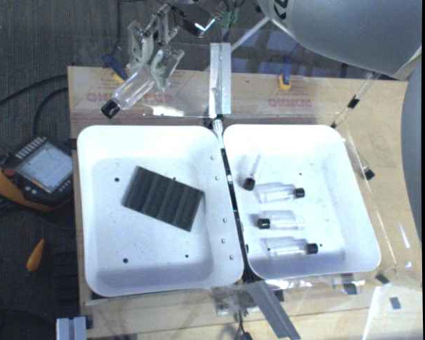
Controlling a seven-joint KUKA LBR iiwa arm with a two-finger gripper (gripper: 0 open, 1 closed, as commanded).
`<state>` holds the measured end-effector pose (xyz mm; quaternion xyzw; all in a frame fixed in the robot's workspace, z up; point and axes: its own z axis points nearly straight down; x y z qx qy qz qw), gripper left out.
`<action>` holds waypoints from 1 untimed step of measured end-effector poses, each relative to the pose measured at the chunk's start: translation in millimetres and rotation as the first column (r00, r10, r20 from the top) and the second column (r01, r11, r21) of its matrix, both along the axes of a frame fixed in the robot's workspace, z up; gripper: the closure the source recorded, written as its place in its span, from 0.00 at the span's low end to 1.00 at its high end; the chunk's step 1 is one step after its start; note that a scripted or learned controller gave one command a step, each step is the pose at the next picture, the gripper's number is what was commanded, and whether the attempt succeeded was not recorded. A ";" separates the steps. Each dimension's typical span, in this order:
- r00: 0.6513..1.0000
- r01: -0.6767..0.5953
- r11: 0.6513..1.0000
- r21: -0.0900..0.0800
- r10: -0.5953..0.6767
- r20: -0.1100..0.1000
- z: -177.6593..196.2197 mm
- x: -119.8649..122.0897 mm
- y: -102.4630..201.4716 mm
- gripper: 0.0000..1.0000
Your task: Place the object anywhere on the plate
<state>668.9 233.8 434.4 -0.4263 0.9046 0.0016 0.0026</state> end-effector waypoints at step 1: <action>0.993 -0.118 0.993 -0.003 0.118 -0.002 -75.1 -95.8 -12.2 1.00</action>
